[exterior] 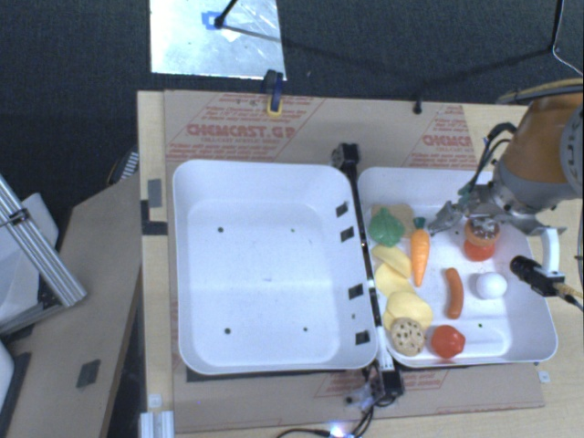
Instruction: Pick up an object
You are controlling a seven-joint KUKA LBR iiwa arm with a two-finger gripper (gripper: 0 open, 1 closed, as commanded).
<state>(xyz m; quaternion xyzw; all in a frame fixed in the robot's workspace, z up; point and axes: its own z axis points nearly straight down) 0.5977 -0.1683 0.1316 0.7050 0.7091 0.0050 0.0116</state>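
Red-orange toy jar (pixel 480 238) under hand (pixel 478 219); finger state indeterminable. Likely light, rigid, slick; grip its sides.

Dark carpet floor (pixel 73 53); a shiny, perhaps metal sheet (pixel 217 24) lies there.

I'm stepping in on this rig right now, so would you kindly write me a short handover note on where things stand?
Gripper: low in the right bin, directly over a small red-orange object at the bin's far side. A grasp isn't confirmed.

Objects, all in the right bin: green vegetable, carrot, sausage, white egg, tomato, cookie, and yellow pieces along the near-left wall.

Left bin: no objects seen in it.

Done: arm positioned at a target.
Left: confirm the grasp and lift an object out.
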